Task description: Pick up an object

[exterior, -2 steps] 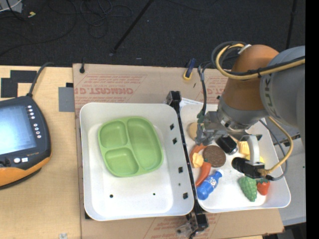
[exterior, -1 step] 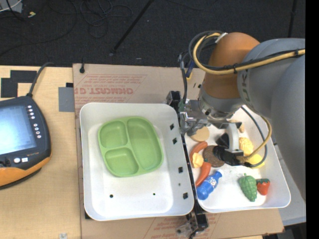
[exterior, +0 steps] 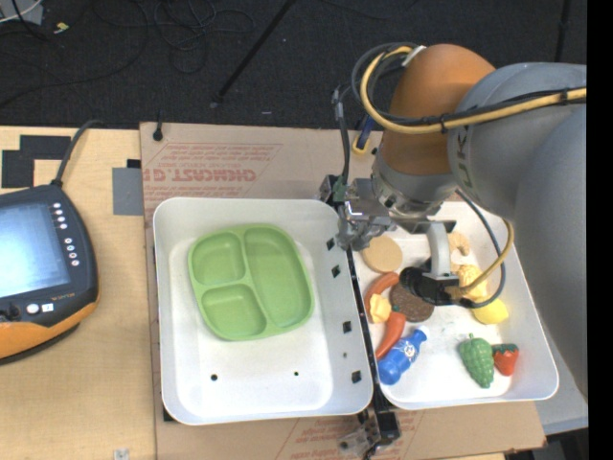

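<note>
Approach step, judged: nothing is seen gripped.

Hand is found low over the right bin, at its upper left corner, against the wall shared with the left bin. Open or closed cannot be told; it is masked by the wrist.

Nearest candidate: tan disc, just beside the hand. Red sausage and brown patty are crowded just below. Green divided tray lies in the left bin, well apart.

Next move, judged: the hand must be centred over one piece, clear of the wall, then lowered and closed.
</note>
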Motion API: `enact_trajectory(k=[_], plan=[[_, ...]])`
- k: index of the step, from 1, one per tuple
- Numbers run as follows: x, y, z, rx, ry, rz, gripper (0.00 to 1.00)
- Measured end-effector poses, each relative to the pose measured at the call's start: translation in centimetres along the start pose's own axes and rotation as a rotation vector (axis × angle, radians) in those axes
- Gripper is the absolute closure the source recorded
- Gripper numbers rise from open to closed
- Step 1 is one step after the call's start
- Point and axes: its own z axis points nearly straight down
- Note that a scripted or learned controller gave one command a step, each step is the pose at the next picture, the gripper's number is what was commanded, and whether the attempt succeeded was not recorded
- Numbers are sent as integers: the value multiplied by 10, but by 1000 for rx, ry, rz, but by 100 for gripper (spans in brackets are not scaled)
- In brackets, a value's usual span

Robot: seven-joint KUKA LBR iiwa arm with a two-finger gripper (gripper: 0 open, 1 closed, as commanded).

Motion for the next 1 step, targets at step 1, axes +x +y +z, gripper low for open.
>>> enact_trajectory(k=[1], plan=[[11, 3, 6, 2, -1, 1, 100]])
